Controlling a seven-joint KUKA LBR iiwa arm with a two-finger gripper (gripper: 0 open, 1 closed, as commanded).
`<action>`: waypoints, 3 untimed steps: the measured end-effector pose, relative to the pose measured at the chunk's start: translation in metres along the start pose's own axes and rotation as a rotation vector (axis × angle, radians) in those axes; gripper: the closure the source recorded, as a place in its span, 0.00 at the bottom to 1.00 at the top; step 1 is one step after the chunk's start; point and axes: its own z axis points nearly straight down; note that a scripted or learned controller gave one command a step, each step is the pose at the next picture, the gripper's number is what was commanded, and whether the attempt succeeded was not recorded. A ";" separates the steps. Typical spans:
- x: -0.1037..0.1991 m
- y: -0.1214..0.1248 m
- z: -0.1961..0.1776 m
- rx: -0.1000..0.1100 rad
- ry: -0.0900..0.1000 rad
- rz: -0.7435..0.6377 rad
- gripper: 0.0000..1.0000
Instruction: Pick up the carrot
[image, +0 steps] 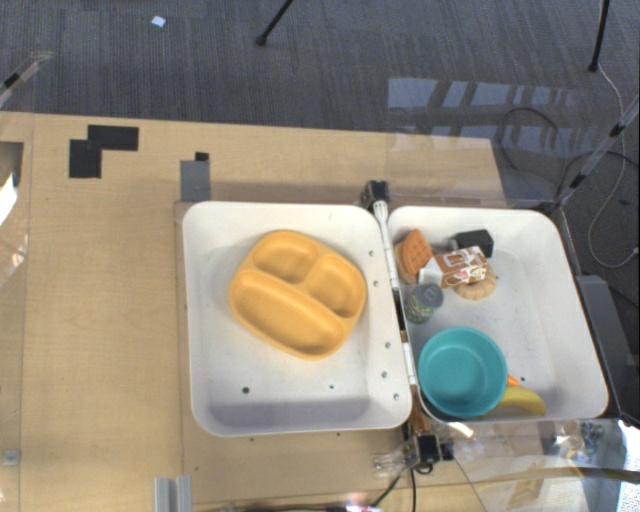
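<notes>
Nothing of the pick is done yet, by my reading. The carrot (513, 381) lies in the right bin (560, 300), near its front edge. Just an orange tip shows, tucked between the teal bowl (460, 372) and a yellow banana (527, 403), touching or nearly touching both. Approach, grasp and lift all remain. Gripper state: cannot tell.

Carrot: smooth, tapered, likely hard plastic. Bowl: round, glossy, deep, and crowds the grasp. Left bin (215, 380) holds a yellow compartment plate (298, 292), moulded and matte. Both bins are shallow white plastic with rounded corners.
</notes>
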 end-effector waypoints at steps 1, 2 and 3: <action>0.000 0.000 0.000 0.000 0.000 0.000 0.00; -0.007 -0.020 0.145 0.012 0.002 -0.354 0.00; -0.013 0.025 0.060 0.002 -0.001 -0.205 0.00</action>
